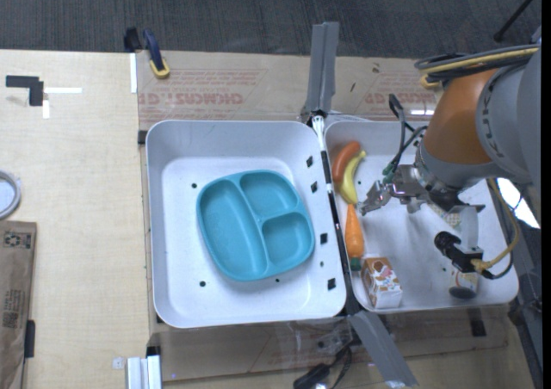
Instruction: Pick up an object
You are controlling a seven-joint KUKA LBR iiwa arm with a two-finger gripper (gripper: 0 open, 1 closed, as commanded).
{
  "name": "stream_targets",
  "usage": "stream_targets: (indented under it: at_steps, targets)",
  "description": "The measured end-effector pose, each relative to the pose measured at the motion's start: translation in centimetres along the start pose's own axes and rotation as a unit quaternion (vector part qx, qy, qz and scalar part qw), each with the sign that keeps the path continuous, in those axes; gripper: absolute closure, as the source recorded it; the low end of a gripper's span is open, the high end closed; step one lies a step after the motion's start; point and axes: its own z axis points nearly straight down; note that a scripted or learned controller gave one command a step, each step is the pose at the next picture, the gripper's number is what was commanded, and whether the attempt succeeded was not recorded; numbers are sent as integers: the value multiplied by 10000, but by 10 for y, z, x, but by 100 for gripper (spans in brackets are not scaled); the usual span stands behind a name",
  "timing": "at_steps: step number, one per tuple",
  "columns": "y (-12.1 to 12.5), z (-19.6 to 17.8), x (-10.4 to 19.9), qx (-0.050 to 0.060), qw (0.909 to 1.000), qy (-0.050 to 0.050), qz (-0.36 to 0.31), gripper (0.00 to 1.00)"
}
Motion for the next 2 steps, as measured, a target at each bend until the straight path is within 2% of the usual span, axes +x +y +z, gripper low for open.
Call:
stream_targets:
  at_steps: [1,2]
  targets:
    - [2,-65,-23,-9,9933,-4,1156,0]
    - [-1,10,-29,-6,9933,4,1154,0]
